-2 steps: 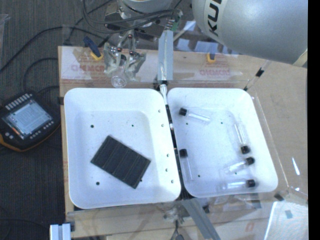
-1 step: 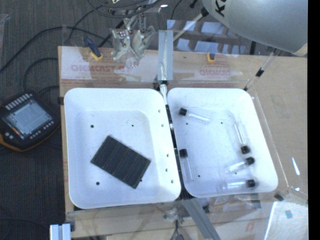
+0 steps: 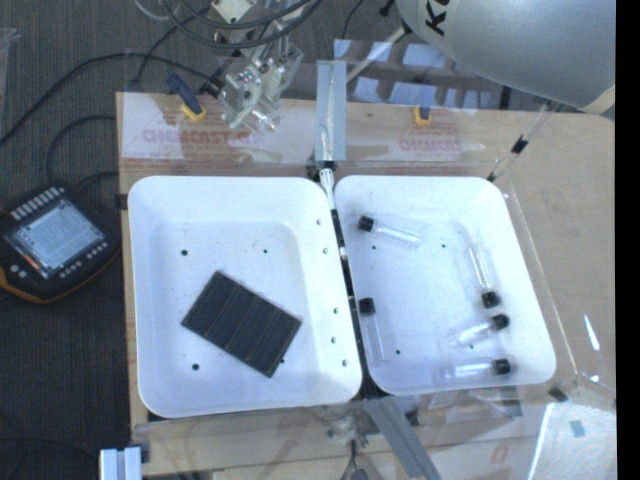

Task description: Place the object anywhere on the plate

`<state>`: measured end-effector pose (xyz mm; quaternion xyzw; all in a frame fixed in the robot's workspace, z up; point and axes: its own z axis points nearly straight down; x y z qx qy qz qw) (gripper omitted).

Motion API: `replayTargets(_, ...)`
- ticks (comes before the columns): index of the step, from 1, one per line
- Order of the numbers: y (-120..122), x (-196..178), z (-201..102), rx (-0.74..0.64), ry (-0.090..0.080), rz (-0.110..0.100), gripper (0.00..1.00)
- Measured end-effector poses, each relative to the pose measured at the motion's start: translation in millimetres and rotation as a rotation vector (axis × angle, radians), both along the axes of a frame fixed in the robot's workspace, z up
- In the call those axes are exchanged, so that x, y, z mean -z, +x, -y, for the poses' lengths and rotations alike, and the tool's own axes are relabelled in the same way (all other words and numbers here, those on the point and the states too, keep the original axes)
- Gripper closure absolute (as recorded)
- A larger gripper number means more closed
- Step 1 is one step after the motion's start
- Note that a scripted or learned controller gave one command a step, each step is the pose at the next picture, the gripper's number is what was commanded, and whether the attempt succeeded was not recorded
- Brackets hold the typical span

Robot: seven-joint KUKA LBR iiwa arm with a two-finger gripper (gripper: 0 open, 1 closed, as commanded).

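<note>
dark grey carpet surrounds a pale wooden bench (image 3: pixel 580 218) carrying two shallow white bins side by side. left white bin (image 3: pixel 150 268) holds a dark, flat rectangular ribbed plate (image 3: pixel 241 323), lying at a slant near the bin's middle. right white bin (image 3: pixel 520 238) holds five clear plastic vials with black caps: one vial (image 3: pixel 388 230) near the top, one (image 3: pixel 371 326) along the left wall, and three (image 3: pixel 482 276) (image 3: pixel 478 330) (image 3: pixel 474 369) towards the right and lower right, all well apart from the plate. above the left bin's far edge hangs the two-finger gripper (image 3: pixel 256 90), a clear and metal assembly with cables; whether its jaws are wide or narrow cannot be told, and nothing shows between them. a grey handheld controller with a screen (image 3: pixel 50 243) lies on the floor at left.
</note>
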<state>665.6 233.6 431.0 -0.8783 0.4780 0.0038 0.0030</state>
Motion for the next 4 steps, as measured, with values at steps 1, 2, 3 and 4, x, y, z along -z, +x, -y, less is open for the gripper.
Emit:
replayTargets(1,4.5,3.5,0.7,0.523,-0.005,-0.005,1.00)
replayTargets(2,4.6,-0.4,0.5,0.228,-0.003,-0.001,1.00)
replayTargets(3,6.6,-7.0,0.0,0.231,0.007,-0.005,1.00)
replayTargets(4,8.9,-13.9,0.0,0.235,0.016,-0.009,1.00)
